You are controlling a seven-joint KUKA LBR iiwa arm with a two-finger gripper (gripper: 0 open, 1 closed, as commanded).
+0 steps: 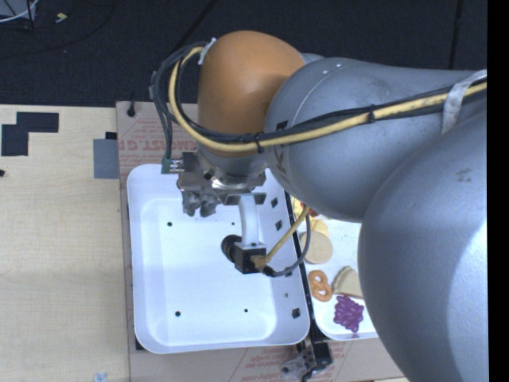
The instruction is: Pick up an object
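1. Evidently no object is lifted yet. The candidates, a pretzel [320,285], a purple grape bunch [348,313] and some pale food pieces [318,247], lie together in the right bin [343,241], partly hidden by the arm [358,157].
2. The gripper [200,204] hangs over the left bin [159,293], above bare white floor toward its far side and apart from those items. Whether it is spread or closed I cannot tell, and nothing shows in its grasp.
3. Left to do, as I judge it, is the whole pick: cross to the right bin, descend, grip, lift.

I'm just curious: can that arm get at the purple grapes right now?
Probably, but not directly: the gripper hangs over the left bin, while the purple grapes lie uncovered in the right bin.
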